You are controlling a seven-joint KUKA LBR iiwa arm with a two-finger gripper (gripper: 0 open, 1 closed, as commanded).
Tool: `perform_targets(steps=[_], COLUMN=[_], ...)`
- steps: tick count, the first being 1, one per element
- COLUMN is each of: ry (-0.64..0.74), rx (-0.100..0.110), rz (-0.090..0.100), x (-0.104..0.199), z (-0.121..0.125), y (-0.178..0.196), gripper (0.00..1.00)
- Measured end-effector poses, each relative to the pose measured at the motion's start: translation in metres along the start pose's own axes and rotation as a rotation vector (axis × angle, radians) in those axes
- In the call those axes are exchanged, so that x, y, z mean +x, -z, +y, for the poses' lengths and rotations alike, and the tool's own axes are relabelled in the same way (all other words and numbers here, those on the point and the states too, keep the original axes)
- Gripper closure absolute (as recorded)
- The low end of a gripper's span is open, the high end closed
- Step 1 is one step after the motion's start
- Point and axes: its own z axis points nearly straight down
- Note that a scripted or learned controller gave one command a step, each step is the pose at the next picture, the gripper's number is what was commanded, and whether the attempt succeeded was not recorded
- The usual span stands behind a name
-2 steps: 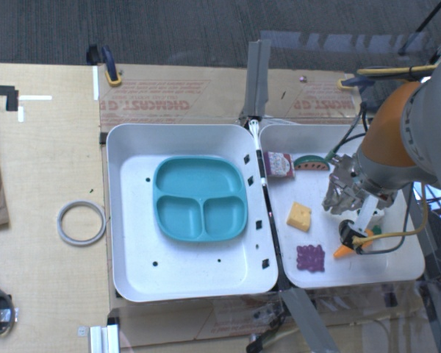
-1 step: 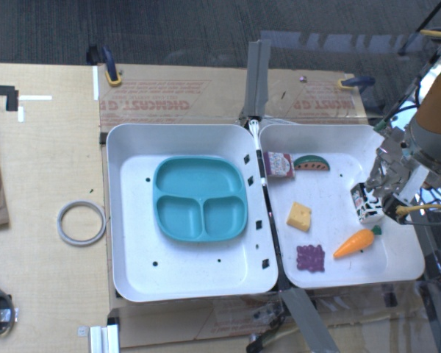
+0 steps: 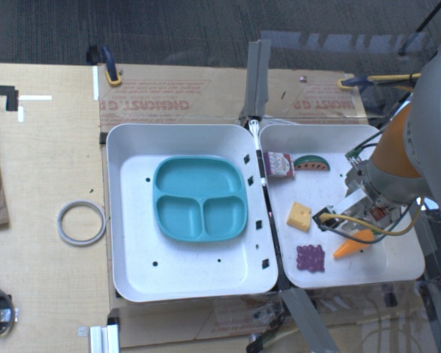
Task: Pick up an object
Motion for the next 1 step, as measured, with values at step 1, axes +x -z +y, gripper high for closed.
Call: perform_targets(steps=[1], ry=[0.058], rx=[-0.004], rz=[0.0], x=[0.0567], z=[-0.0097], y=[0.1309], gripper=[0.0])
